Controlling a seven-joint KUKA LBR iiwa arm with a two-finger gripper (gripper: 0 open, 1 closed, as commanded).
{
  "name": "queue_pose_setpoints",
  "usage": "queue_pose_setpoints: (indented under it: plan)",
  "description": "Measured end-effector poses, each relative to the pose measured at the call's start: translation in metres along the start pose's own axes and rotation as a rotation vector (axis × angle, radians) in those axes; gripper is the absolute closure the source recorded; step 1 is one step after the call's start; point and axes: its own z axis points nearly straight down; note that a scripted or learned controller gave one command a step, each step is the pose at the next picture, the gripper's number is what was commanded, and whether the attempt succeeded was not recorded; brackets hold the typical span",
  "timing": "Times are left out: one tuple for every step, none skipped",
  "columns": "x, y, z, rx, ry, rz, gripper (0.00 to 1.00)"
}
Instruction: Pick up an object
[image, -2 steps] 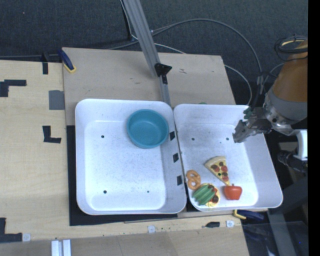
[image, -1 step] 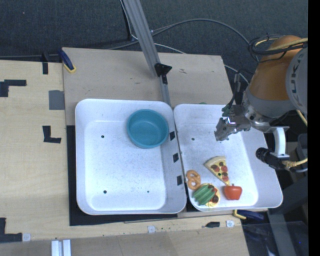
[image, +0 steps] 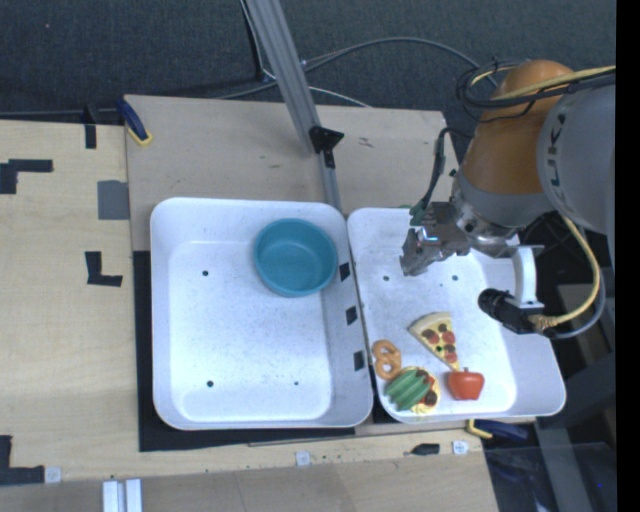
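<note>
My gripper (image: 418, 258) hangs over the upper part of the right bin (image: 385, 235), with nothing seen between its fingers. Below it in the same bin lie a toy pizza slice (image: 436, 336), a small pretzel (image: 385, 354), a green and yellow toy food piece (image: 410, 388) and a red tomato-like toy (image: 465, 383). The pizza slice is the nearest of these, a short way toward the front from the gripper. A blue bowl (image: 294, 257) sits upright in the back right part of the left bin (image: 200, 340).
A slanted metal pole (image: 300, 90) crosses the bench behind the bins and ends at the gap between them. The arm's grey body and orange band (image: 520, 130) overhang the right bin's back right corner, with cables and a black fitting (image: 505, 308) at its right rim.
</note>
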Motion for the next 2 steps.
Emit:
queue_pose_setpoints:
  plan:
    - [0.062, 0.012, 0.005, 0.001, 0.000, -0.002, 1.00]
    - [0.118, 0.027, 0.017, 0.001, 0.000, -0.001, 1.00]
